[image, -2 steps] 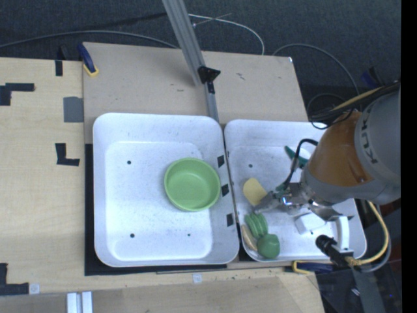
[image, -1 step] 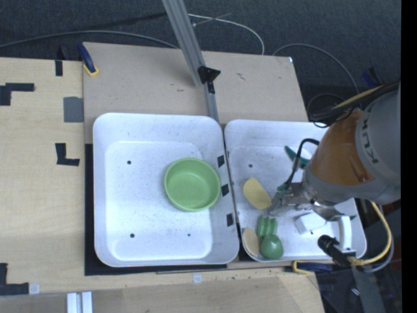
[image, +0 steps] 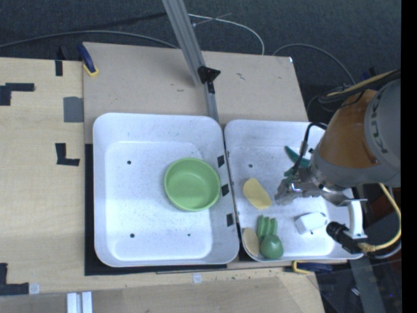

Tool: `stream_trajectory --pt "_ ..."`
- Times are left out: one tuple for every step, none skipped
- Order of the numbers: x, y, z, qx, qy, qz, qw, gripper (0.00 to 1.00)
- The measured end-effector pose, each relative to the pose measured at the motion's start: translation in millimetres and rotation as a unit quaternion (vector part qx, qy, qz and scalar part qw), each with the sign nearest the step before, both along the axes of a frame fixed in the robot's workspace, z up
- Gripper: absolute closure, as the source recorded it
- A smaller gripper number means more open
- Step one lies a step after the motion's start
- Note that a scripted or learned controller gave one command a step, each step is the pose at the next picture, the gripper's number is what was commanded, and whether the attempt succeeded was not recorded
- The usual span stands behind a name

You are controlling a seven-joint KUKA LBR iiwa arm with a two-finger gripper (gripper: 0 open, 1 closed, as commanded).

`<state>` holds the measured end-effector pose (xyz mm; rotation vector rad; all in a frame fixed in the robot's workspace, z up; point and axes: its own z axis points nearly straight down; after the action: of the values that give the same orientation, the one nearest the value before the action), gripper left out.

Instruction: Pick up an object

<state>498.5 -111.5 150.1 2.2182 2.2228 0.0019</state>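
Note:
A green bowl (image: pixel 191 184) lies in the left bin (image: pixel 117 135). In the right bin (image: pixel 260 135) lie a yellow oval piece (image: pixel 256 193), a green toy (image: pixel 268 235) with a tan piece (image: pixel 249 240) beside it at the front edge, a white object (image: pixel 310 223) and a small dark green item (image: pixel 293 153) partly behind the arm. My gripper (image: pixel 287 190) hangs low over the right bin, just right of the yellow piece and above the white object. Nothing shows between its fingers.
A grey pole (image: pixel 186 34) slants across the back of the bench and ends at a black clamp (image: pixel 208 74) by the bins' rear edge. Cables trail behind the bench. The arm's body (image: pixel 355 142) covers the right bin's right side.

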Motion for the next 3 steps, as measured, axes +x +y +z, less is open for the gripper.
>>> stream_trajectory --pt "-5.1 3.1 60.4 -0.0002 -0.001 0.000 1.0000 1.00" --pt "-3.9 3.2 112.9 -0.0005 -0.001 0.000 1.0000 1.00" --pt "11.5 64.2 105.1 0.0006 0.002 0.003 1.0000 1.00"
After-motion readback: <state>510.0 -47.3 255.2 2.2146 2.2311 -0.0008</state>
